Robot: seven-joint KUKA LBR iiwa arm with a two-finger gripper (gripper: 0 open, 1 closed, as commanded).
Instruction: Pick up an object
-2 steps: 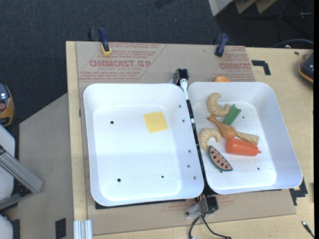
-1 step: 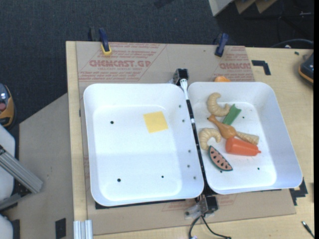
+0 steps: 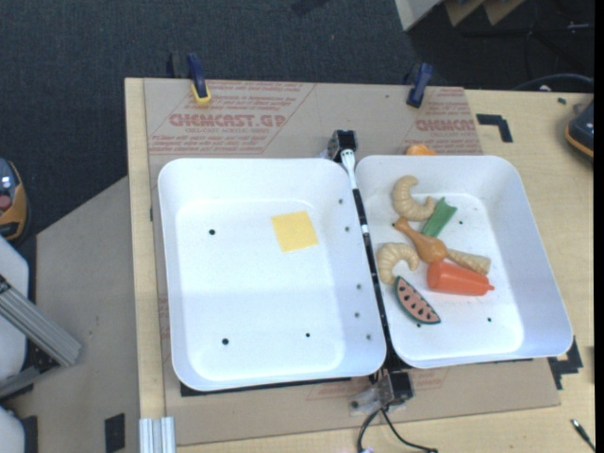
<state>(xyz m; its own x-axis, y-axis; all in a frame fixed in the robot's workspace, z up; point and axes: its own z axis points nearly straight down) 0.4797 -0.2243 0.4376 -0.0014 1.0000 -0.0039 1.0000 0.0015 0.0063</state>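
Two white bins (image 3: 179,253) on brown board (image 3: 311,111); dark carpet (image 3: 94,26).

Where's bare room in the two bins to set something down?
Left bin: bare floor all around the yellow square. Right bin: bare along its right side and front edge; crowded mid-left, around the watermelon slice and orange carrot.

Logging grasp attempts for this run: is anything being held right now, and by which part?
Nothing is held: the yellow square lies in the left bin, the toy foods in the right bin.
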